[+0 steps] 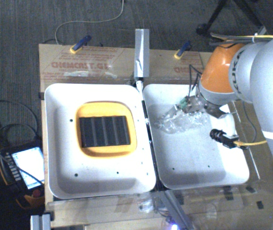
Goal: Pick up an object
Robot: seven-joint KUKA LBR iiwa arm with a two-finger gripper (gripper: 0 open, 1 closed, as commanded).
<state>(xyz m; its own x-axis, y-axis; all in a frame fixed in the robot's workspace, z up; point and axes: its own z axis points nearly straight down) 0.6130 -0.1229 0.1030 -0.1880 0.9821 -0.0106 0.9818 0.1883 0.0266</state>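
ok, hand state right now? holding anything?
Hand: cannot be told. It sits low in the right bin, against the clear crumpled plastic, under the orange wrist; no object is visibly held.

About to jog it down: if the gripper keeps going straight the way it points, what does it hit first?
Probably the crumpled clear plastic item in the right bin, though the arm hides the gripper and depth is unclear.
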